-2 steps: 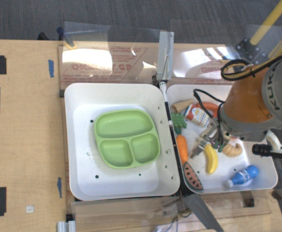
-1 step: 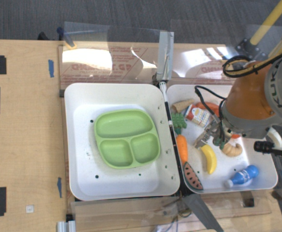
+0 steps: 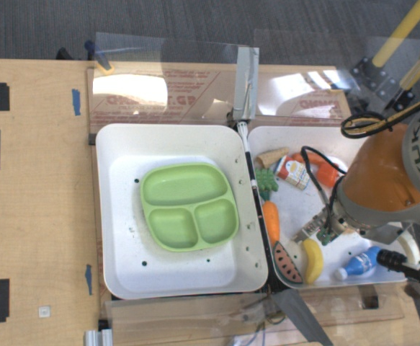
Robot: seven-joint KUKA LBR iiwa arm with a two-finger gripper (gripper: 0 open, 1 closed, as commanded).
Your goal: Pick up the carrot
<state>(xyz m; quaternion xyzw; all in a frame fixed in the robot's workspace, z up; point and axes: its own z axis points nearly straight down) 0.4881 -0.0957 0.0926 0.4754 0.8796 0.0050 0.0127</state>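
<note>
My end effector (image 3: 323,231) hangs low over the right bin (image 3: 300,137), near its middle, and I cannot tell how it is set; my own wrist and the cables hide too much of it. The carrot (image 3: 271,220) lies at about nine o'clock from it, against the bin's left wall, running roughly twelve to six.

The risks, as I judge them: the carrot sits so tight to the wall that one side of my grip may strike the rim or the divider instead of sliding down beside it. The banana (image 3: 313,259) lies just at six o'clock of me and the melon slice (image 3: 287,262) just below the carrot's tip, so a sloppy approach could nudge either, or close on the wrong thing. The green toy (image 3: 266,182) crowds the carrot's top end.

The right bin also has a carton (image 3: 294,172) and a beige block (image 3: 272,156) toward twelve o'clock, an orange-red piece (image 3: 326,172) beside them, and a blue bottle (image 3: 359,264) at five o'clock. The left bin (image 3: 119,215) carries a green tray (image 3: 188,205) with three compartments, nothing in them.
</note>
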